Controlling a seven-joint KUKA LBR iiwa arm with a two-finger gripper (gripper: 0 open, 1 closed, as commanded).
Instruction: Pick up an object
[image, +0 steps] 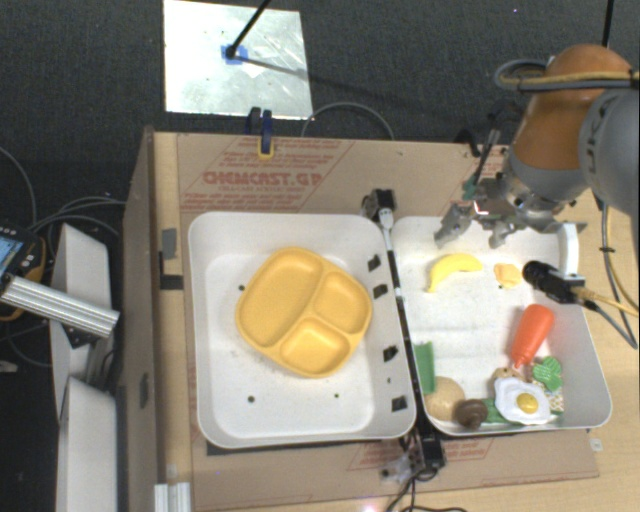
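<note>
The two-finger gripper is seen w/ fingers spread, nothing held, above the right white bin's far edge. The curved yellow plastic banana lies just below it, slightly left, in that bin. Approx. straight descent is advised, fingers straddled across the banana's narrow width before closing.

2 white bins, 1 yellow plate, 1 banana, 1 carrot, 1 fried egg.
</note>
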